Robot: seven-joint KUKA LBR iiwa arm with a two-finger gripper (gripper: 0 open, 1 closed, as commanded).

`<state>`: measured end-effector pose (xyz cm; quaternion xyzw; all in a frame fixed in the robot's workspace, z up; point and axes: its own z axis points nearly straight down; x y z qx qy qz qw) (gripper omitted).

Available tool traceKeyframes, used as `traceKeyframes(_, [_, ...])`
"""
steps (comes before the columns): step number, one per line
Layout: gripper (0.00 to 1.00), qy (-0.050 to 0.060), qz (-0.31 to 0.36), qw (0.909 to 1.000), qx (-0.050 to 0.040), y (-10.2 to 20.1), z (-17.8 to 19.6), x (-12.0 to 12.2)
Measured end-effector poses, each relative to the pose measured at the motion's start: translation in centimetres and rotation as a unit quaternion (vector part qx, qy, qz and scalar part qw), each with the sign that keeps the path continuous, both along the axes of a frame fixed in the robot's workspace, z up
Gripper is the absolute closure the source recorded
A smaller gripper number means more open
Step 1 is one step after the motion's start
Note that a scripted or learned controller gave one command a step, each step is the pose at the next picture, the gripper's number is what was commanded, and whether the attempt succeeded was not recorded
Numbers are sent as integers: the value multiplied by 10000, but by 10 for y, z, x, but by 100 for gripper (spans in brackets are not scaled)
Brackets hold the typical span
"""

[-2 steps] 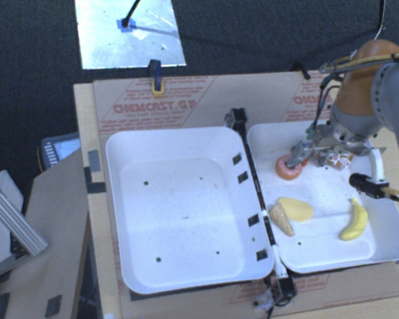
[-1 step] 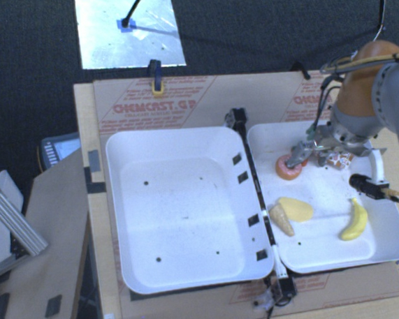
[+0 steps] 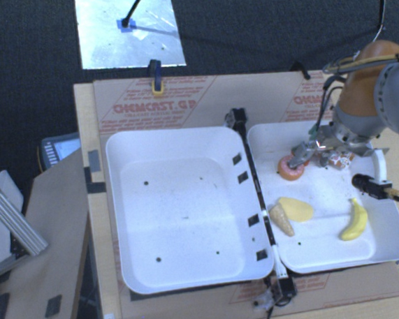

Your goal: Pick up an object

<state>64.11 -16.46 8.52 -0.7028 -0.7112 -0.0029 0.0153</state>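
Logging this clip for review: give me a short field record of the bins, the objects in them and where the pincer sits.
left bin: no objects seen inside
right bin: holds all the objects
donut: pink-orange ring, upper left part of right bin
banana: yellow, lower right part
yellow piece: flat, near centre, touching a tan cone-shaped item
pincer: over right bin, right beside the donut
grasp: cannot tell whether anything is held
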Motion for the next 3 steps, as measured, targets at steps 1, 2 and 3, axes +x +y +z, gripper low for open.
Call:
traceKeyframes(1, [100, -67, 4, 10000, -36, -3, 13, 3])
traceKeyframes(2, [100, -89, -62, 9999, -133, -21, 37, -33])
traceKeyframes(3, [0, -100, -54, 9998, -134, -20, 37, -32])
